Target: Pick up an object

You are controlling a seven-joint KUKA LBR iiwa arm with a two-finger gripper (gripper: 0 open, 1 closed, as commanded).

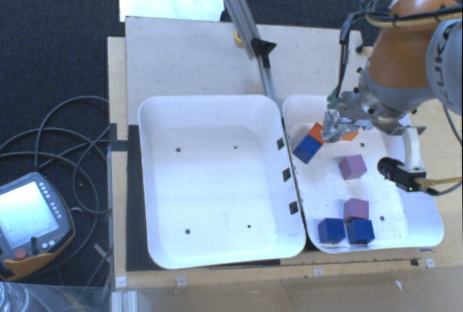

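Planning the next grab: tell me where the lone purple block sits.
The purple block lies in the right bin, about mid-bin, right of the blue block near the divider, and above the second purple block.

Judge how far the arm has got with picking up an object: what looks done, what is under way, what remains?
Done: the arm has reached the right bin, with the gripper low over an orange block touching a blue block.
Under way: a possible grasp there, though no block shows clearly between its fingers.
Left: a confirmed grip and a lift. The purple blocks and the other blue blocks lie untouched.
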